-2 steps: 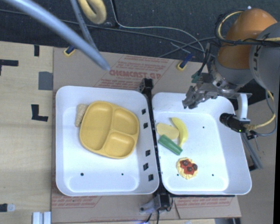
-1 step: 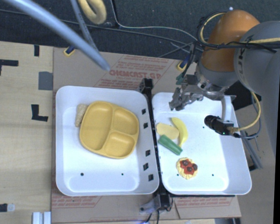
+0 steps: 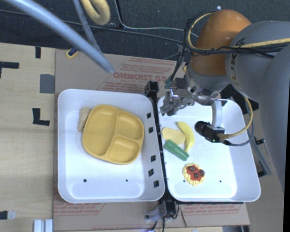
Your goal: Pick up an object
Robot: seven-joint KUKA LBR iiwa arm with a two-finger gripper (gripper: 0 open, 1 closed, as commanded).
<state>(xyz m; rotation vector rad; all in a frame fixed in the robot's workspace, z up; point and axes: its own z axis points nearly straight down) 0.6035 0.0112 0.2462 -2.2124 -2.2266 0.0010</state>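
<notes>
The end effector (image 3: pixel 171 104), grip unreadable from here, hangs just far-left of the banana (image 3: pixel 185 134), which runs far-to-near.

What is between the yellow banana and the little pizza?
In the camera view, the green stick lies between the banana and the pizza, then bare white bin floor.

Two white bins side by side on the table (image 3: pixel 18 130): left bin (image 3: pixel 69 182), right bin (image 3: pixel 238 186). Black clips (image 3: pixel 152 159) run down the seam between them. Cardboard sheet (image 3: pixel 137 71) with red print lies under the bins. Black tape marks (image 3: pixel 4 69) on the table at left. Grey pole (image 3: pixel 53 23) slants across top left. Black cables (image 3: pixel 140 28) along the dark back.
</notes>
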